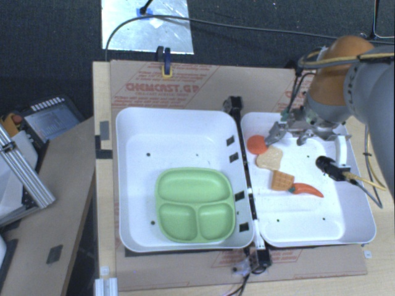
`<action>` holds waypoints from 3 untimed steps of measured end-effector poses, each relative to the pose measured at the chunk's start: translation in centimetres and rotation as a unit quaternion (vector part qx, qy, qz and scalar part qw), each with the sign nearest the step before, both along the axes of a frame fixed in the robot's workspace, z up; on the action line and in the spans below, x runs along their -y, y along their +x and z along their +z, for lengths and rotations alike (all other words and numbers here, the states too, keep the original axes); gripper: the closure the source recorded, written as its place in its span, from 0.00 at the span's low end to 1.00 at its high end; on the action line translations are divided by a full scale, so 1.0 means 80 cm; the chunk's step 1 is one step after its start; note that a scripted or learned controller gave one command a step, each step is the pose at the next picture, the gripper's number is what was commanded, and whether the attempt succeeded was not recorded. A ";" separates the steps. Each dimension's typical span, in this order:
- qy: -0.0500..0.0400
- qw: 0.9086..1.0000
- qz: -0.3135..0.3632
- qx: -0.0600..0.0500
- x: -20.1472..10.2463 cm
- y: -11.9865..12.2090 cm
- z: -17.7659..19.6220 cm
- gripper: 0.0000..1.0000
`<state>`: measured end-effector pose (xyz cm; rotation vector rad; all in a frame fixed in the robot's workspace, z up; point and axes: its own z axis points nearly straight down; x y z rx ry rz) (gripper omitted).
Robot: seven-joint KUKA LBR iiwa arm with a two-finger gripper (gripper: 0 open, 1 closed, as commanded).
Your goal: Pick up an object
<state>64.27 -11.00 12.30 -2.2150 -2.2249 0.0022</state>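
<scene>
Gripper (287, 132) fingers spread, holding nothing, above right bin (308, 227) — nearest: red disc (257, 144). Centre over one item, descend straight, close squarely.

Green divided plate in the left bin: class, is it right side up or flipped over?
Right side up: the green divided plate shows three hollow compartments facing the camera.

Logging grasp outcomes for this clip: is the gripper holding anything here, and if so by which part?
Nothing is held. The gripper hangs open above the right bin, just beside the orange-red disc.
</scene>
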 end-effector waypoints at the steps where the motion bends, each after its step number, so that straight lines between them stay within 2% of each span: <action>1: -0.001 1.000 0.000 0.004 0.001 0.003 0.018 1.00; 3: -0.001 1.000 0.000 0.004 0.003 0.002 0.111 1.00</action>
